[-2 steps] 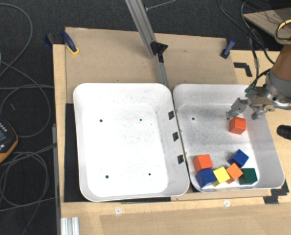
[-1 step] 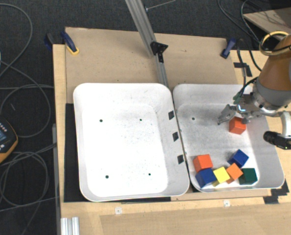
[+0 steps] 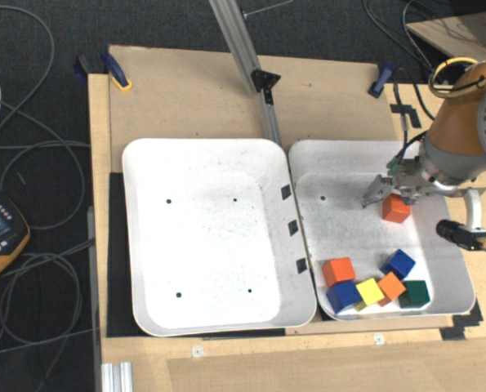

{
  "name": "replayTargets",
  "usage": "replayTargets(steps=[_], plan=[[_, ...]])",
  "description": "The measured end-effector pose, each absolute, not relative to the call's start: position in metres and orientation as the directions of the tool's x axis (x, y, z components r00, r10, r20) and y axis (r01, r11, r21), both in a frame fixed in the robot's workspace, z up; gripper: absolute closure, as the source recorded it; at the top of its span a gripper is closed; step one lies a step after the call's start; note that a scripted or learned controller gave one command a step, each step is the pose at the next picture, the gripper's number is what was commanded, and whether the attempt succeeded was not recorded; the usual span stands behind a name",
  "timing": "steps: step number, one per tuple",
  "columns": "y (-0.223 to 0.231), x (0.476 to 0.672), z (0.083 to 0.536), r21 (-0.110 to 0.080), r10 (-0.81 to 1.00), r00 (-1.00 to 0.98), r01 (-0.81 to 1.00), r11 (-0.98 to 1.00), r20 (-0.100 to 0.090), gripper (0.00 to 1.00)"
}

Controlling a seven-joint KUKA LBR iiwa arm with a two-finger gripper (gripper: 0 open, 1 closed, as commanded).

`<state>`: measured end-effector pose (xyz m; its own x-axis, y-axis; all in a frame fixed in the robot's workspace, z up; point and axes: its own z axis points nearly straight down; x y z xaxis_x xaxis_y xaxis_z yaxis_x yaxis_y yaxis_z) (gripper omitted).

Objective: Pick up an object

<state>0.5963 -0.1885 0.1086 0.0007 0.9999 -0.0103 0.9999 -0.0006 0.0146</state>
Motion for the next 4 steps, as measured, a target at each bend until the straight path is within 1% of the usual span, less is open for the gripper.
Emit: replayTargets(steps=[1,2,4], plan=[[-0.188,0.599,0.123,0.024,1.000,0.000,1.000,0.001,-0.010,1.00],[-0.191,0.591,0.181,0.007,1.000,0.000,1.000,0.000,-0.002,1.00],[-0.200,0.591,0.284,0.008,1.000,-0.001,1.000,0.001,-0.003,1.00]])
